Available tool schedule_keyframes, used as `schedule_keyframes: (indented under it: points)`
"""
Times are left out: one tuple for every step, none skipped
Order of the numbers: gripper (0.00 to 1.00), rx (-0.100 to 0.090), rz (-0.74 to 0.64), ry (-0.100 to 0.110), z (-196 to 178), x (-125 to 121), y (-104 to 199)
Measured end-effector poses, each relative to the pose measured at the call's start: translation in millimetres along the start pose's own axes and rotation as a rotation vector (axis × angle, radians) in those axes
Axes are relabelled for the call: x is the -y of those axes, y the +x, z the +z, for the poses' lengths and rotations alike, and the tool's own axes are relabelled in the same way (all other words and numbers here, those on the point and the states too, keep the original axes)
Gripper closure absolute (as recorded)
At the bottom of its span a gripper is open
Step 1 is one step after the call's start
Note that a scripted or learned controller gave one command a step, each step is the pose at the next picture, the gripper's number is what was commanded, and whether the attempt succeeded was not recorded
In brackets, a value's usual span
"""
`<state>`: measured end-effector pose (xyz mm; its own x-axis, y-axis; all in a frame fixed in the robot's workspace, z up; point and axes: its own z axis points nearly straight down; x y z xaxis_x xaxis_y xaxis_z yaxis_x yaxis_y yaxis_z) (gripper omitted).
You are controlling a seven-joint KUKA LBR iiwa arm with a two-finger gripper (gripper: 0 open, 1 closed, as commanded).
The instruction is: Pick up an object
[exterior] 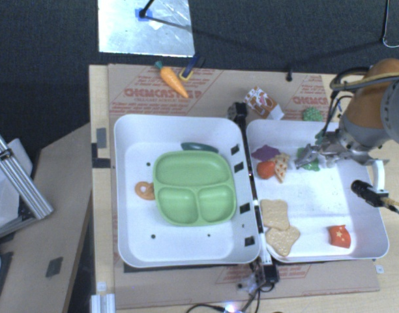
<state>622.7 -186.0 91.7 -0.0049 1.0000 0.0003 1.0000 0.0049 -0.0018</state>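
Overhead, two white bins sat side by side on the bench [186, 87]. Within the left bin [131, 175] lay a green divided tray [193, 186], with a small orange ring [145, 190] just beside its left edge and a dark green piece [199, 147] showing at its far rim. Inside the right bin [369, 233] were a purple piece [265, 152], a red tomato-like piece [266, 169] touching a pizza slice [280, 167], two tan bread-like pieces [278, 223] overlapping near the front left corner, and a red piece [339, 236] near the front right. From the right, the arm [375, 109] reached over the right bin's far part, and its tool [308, 156] hung low beside a small green item [311, 165]; whether the tool was parted or closed, or had hold of anything, could not be told. Beyond the bins, on the bench, lay a carrot [173, 81], a small patterned box [261, 102] and a green broccoli-like piece [311, 115].
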Motion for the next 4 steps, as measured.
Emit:
schedule_keyframes:
  points:
    - [1.00,0.002,-0.002,-0.007,-13.8,-1.8,-0.5]
    - [1.00,0.001,0.004,-0.006,-72.2,2.5,-7.5]
    - [1.00,0.002,0.000,-0.009,-126.6,1.0,-7.8]
    - [1.00,-0.001,-0.004,-0.003,-133.8,23.0,47.8]
